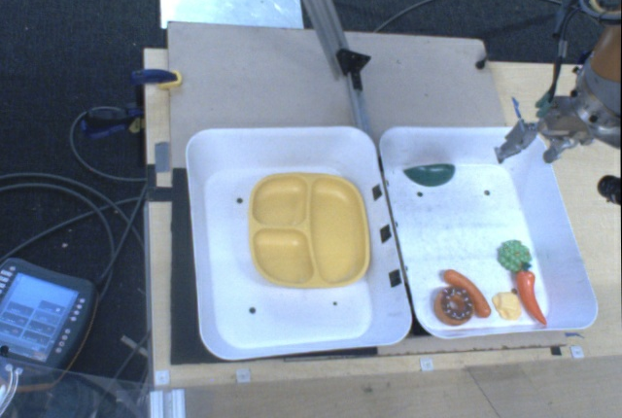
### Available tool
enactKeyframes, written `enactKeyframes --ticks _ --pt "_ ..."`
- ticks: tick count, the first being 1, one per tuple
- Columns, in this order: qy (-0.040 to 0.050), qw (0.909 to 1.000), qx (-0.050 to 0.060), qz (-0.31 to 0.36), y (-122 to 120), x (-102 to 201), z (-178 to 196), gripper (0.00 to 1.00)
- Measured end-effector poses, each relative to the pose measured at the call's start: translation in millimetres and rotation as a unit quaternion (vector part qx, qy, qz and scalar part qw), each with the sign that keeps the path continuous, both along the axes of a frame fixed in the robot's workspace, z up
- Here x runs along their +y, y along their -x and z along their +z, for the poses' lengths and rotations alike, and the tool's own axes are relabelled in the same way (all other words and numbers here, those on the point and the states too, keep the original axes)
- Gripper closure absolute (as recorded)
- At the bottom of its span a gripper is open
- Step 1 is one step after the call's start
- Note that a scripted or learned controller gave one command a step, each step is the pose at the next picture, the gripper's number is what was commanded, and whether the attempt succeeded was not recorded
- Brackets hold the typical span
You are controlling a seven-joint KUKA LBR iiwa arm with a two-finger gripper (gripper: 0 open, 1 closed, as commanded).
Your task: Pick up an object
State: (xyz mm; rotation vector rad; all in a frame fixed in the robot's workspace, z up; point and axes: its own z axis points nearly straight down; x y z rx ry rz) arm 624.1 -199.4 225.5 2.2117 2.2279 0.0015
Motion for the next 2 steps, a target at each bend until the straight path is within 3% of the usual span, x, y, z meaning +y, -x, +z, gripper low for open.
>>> enactKeyframes --ticks 1,2 --pt "0.0002 1.0 0.0 0.0 0.1 -0.1 0.1 0.0" --pt "-0.0004 1.0 0.003 -0.003 3.7 -3.9 -61.4 0.0"
